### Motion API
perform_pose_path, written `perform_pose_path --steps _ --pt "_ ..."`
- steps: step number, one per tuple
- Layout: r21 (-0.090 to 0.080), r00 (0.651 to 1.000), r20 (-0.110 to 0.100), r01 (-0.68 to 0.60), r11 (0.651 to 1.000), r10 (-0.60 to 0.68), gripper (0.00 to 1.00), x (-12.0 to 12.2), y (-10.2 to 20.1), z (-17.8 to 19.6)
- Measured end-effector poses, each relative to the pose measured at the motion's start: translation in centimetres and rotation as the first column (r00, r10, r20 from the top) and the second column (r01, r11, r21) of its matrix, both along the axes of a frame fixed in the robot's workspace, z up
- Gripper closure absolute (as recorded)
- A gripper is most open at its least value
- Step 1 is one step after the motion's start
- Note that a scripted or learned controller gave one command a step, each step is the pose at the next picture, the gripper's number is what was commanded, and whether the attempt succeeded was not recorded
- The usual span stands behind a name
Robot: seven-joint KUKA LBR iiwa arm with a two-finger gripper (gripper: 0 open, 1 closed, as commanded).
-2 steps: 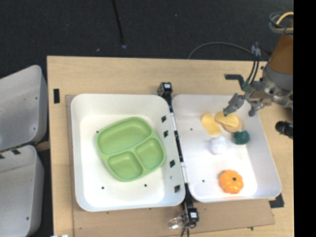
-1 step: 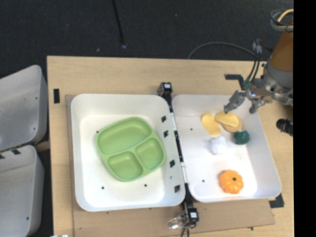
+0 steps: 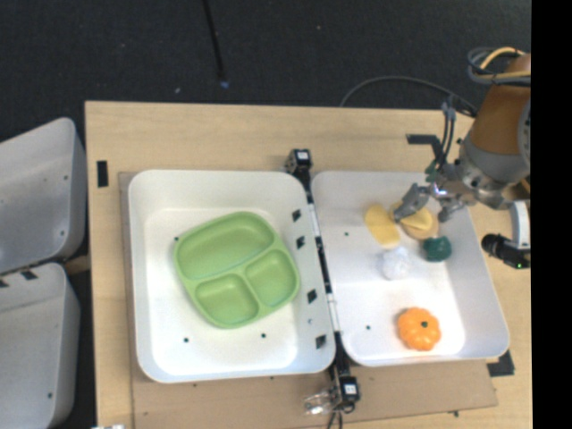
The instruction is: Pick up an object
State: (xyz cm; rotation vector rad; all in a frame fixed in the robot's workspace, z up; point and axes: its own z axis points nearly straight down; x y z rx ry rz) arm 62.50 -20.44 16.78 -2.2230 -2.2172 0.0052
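My gripper [image 3: 427, 206] hovers at the frame's right, fingers spread, straddling a small yellow lump [image 3: 418, 224] in the right bin [image 3: 357, 195]. It looks light and smooth, so I'd pinch across its middle. A yellow block [image 3: 382, 225], green knob [image 3: 436, 249] and white piece [image 3: 394, 264] crowd it; the orange pumpkin [image 3: 418, 328] sits clear, lower down.

Wooden bench [image 3: 206, 137] under two shallow white bins. In the left bin [image 3: 143, 329], a green divided plate [image 3: 236, 268] with three compartments, lying tilted near the middle. Black clips [image 3: 298, 160] along the seam between the bins. Dark floor [image 3: 134, 34] beyond, a thin black cable [image 3: 211, 29] across it. White panels [image 3: 36, 204] at far left.
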Motion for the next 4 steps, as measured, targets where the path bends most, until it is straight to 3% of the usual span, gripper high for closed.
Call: perform_pose_path --steps 1,2,3,4 --pt "-0.001 1.000 0.003 -0.004 1.000 0.004 0.00 0.0 0.6 -4.4" --pt "-0.005 1.000 0.011 -0.004 1.000 0.004 0.00 0.2 0.4 -6.2" --pt "-0.010 1.000 0.022 -0.004 1.000 0.004 1.00 0.5 0.2 -4.8" --pt "-0.002 1.000 0.012 -0.007 1.000 0.007 1.00 0.9 -0.3 1.7"
